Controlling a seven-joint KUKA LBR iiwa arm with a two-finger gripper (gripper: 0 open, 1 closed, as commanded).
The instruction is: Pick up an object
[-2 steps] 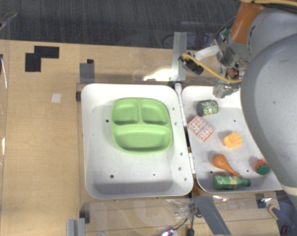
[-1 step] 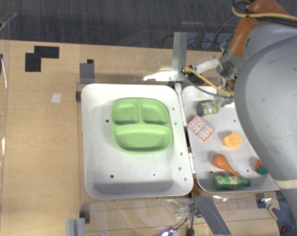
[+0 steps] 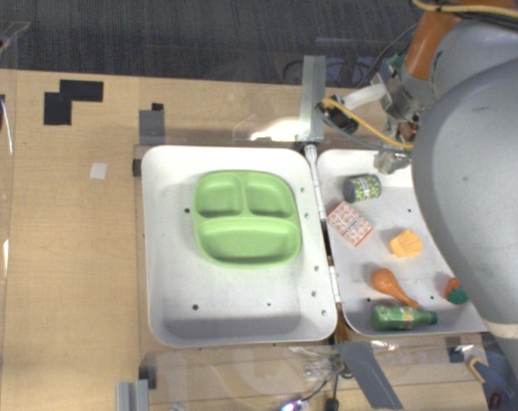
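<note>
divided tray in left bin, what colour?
Light green: the three-compartment divided plastic tray in the left white bin. Camera view shows it plainly.

No text can be read; the label of the small green can (image 3: 362, 187) and the print on the red-and-white checked packet (image 3: 350, 223) are too blurred.

1 fixed camera looks down at a slant on the surface (image 3: 62, 255) and 2 bins, the arm (image 3: 473, 187) close at right.
</note>
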